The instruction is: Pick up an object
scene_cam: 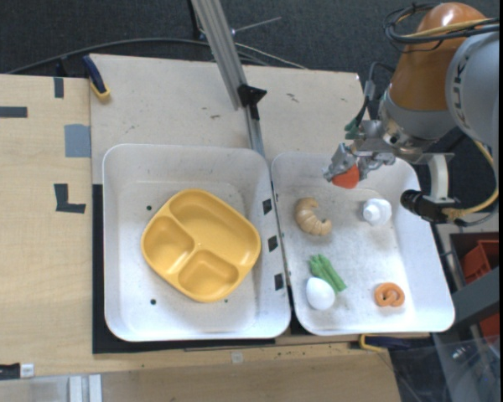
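Note:
My gripper [349, 169] hangs over the far side of the right bin [419, 249], with a small red-orange object [346, 177] between its fingertips, lifted a little above the bin floor. Lying in that bin are a tan croissant [312, 217], a small white bottle [375, 212], a green bunch [326, 272], a white egg [320, 293] and an orange ring-shaped piece [390, 296]. The croissant lies below and to the left of the gripper.
The left bin [126, 224] holds a yellow divided plate [201, 244]. A slanted metal pole [226, 57] runs down to the gap between the bins. The grey and orange arm [440, 65] fills the upper right.

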Available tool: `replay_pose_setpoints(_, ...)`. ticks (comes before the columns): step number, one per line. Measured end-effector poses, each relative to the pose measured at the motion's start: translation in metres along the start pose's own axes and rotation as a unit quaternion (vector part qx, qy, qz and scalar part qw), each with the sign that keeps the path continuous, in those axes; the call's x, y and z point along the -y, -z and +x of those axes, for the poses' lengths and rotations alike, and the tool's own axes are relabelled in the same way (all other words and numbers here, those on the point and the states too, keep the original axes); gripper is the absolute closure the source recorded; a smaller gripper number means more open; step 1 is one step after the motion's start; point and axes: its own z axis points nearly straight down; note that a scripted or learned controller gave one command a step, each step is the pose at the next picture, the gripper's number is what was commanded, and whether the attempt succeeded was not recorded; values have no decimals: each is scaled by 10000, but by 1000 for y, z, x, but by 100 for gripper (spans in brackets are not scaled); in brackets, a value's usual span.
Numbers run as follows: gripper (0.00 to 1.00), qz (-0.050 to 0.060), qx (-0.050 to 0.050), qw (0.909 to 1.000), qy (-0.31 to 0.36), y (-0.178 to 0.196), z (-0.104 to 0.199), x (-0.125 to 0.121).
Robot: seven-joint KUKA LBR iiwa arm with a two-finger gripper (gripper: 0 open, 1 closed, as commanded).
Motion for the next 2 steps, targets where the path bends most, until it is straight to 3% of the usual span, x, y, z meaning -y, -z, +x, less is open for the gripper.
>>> replay_pose_setpoints(2, 100, 5, 4, 10000, 4, -4, 111, -11)
